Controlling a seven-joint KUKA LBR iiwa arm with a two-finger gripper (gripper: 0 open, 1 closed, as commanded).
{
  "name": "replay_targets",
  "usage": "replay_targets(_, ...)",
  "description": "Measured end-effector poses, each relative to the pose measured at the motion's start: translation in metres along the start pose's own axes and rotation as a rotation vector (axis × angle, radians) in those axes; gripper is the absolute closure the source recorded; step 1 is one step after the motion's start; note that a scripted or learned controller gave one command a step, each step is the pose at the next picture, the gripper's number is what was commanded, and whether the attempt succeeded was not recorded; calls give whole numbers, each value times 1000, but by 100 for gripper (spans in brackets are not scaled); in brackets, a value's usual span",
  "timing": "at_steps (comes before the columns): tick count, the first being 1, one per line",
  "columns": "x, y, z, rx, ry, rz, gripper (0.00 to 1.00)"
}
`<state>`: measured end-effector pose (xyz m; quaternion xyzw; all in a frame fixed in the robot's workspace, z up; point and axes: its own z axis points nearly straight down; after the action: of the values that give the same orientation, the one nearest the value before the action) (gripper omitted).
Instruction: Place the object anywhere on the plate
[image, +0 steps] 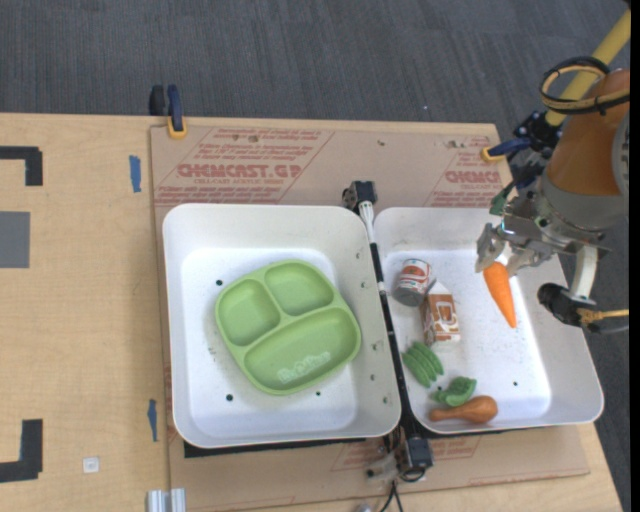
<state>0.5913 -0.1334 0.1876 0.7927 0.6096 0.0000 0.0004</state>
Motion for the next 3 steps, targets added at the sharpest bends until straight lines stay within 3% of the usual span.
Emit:
replay_targets(1, 42, -68, -16, 3, 1, -54, 100)
replay_targets(2, 108, -93, -21, 3, 1, -78, 100)
replay_targets(3, 194, -81, 3, 1, 1, -69, 100)
